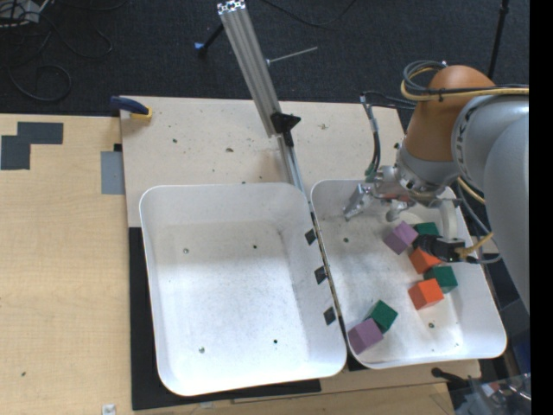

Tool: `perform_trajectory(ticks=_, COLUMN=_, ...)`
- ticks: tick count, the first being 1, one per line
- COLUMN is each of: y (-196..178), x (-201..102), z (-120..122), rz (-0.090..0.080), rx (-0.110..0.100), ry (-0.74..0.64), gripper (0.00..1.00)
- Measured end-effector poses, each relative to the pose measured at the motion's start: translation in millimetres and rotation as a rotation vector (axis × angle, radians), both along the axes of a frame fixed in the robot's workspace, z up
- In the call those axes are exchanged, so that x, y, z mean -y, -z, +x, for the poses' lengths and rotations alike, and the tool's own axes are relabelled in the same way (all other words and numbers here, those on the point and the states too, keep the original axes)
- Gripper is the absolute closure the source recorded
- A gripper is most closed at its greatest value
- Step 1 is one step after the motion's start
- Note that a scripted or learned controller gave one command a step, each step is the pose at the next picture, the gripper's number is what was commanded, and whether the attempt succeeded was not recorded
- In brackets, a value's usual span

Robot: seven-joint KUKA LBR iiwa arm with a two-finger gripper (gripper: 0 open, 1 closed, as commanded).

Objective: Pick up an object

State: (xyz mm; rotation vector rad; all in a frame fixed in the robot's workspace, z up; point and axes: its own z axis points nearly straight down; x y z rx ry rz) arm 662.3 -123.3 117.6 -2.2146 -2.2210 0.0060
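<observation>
Two fingers of the claw [373, 199] look spread apart with nothing between them, hanging over the upper part of the right bin [484, 340]. Nearest block is purple [400, 237], just beside and below; orange [423, 258] and green [427, 230] blocks crowd it. Risk: closing here catches air, or a descent nudges the cluster and wedges a finger between neighbours. Arm [467, 137] reaches in from the right, wrist bent down toward the left.
</observation>
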Motion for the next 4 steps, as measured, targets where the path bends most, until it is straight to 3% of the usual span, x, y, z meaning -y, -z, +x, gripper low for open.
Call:
perform_trajectory(ticks=1, y=-11.8, x=0.4, z=1.0, rz=0.0, rx=0.003, ry=0.001, gripper=1.0)
perform_trajectory(ticks=3, y=-117.2, x=-2.0, z=0.7, rz=-0.002, rx=0.011, ry=0.0, gripper=1.0)
perform_trajectory(ticks=4, y=-116.5, x=-1.9, z=0.8, rz=-0.001, rx=0.005, ry=-0.002, gripper=1.0)
